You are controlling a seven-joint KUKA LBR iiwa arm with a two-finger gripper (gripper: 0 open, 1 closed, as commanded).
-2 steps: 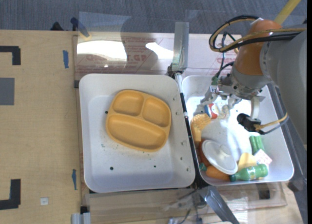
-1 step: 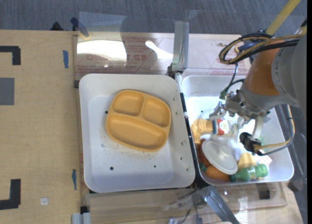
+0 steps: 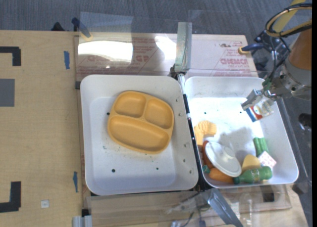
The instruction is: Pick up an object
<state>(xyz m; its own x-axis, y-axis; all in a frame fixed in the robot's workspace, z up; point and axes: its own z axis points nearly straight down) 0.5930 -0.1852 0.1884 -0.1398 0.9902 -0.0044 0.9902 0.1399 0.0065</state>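
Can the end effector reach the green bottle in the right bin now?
Probably yes. The end effector hangs over the right bin, and the green bottle lies uncovered at the near edge. The yellow piece and white bowl crowd it closely.

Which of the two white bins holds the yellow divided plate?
The left bin: it holds the yellow plate, while the right bin holds a jumble of small toys.

tray (image 3: 140, 120): orange | bins (image 3: 94, 137): white | bottle (image 3: 253, 174): green | bowl (image 3: 224, 158): white
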